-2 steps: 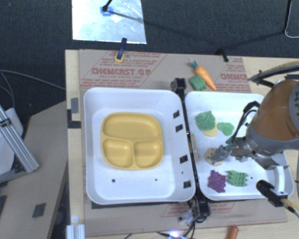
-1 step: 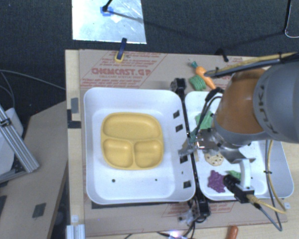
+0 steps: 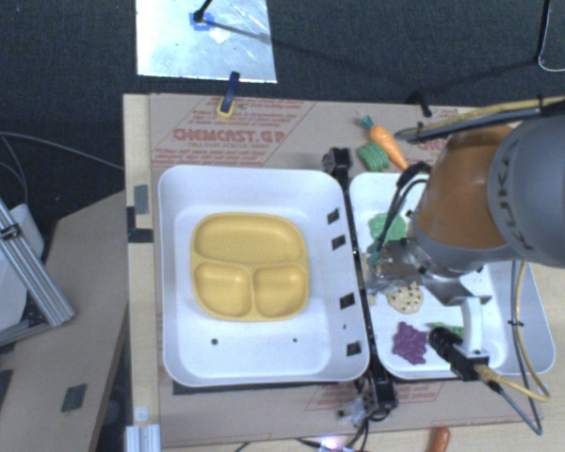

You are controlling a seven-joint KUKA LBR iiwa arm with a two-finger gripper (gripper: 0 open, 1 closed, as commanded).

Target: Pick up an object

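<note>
Cookie [image 3: 406, 298] lies just beside the tool [image 3: 388, 273], whose grip I cannot tell; next, it likely must descend and clamp.

The things to pick from lie in the right bin [image 3: 537, 347], a shallow white tray. A round tan cookie [image 3: 406, 298] dotted with dark chips lies flat near the bin's left wall, about halfway along it. Toward the bin's near left corner lies a purple bunch of grapes [image 3: 410, 343], knobbly, flat on the floor, apart from the cookie. A green leafy piece [image 3: 392, 225] lies farther back, by the left wall, partly covered by the arm. In the left bin [image 3: 179, 347], a yellow plate [image 3: 250, 265] with three compartments lies flat at the middle, right way up, clear of all four walls.
</note>
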